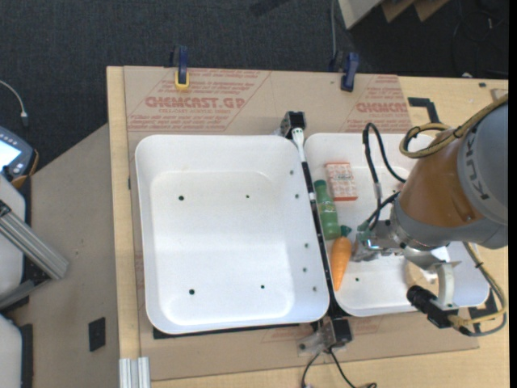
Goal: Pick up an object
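My bench is a brown cardboard-faced board printed with red lettering, and it sits on dark grey carpet with a blue-and-yellow clamp and a blue clamp gripping its far edge. On it lie two shallow white plastic bins side by side: the left bin, its floor marked by four small dark holes, and the right bin, the two touching along a dark seam with a small black-and-white clip at its far end. A thin black cable trails off the near edge.
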You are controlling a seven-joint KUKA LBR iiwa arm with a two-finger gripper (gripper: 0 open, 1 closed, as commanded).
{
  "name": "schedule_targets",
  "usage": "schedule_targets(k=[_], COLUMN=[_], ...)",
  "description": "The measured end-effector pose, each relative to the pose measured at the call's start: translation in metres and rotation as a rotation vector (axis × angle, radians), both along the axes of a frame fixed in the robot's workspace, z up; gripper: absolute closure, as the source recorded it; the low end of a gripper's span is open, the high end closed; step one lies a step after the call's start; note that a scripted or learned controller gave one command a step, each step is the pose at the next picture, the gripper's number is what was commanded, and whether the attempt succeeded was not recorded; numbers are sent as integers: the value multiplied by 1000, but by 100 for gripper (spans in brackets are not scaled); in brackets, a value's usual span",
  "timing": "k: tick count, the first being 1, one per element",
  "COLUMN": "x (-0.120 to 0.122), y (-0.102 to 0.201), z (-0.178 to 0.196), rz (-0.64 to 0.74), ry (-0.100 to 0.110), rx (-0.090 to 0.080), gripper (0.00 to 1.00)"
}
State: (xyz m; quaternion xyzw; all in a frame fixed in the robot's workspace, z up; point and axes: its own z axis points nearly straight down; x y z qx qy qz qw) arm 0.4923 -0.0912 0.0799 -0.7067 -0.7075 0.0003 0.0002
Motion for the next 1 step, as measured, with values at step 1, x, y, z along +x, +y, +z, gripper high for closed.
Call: schedule_targets(k=[1], x=[1], y=[-4], z=[5], rz=[-2], ry=[-3], rx=[-2], gripper=[0])
